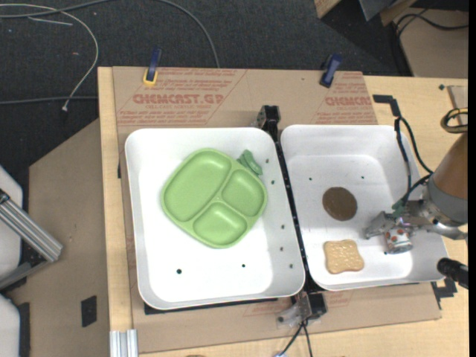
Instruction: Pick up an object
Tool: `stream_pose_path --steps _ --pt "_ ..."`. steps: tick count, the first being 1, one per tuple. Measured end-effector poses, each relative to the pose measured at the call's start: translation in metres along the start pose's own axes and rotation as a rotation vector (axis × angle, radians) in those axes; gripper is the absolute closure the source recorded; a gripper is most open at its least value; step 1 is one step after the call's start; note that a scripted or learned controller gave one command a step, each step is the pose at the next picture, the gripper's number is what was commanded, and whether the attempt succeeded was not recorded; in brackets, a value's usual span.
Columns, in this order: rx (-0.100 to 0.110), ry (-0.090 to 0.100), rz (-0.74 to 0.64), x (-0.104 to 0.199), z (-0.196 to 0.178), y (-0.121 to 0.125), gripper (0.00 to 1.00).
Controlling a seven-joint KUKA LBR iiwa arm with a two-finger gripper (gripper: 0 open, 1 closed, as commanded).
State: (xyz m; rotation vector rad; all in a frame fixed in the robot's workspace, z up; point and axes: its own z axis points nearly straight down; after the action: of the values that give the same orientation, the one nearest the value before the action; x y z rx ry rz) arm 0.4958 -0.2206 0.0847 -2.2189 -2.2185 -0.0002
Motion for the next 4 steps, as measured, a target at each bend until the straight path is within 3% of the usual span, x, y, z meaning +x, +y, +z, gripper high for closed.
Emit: stream_pose_path --steps 1,3,4 --pt "-0.002 -0.001 0.0 0.0 -0.011 0.001 1.0" --pt "-0.008 -0.005 -0.002 0.008 -0.118 0.012 1.0" --pt "-0.007 -0.004 -0.002 0.008 -0.141 0.013 1.0"
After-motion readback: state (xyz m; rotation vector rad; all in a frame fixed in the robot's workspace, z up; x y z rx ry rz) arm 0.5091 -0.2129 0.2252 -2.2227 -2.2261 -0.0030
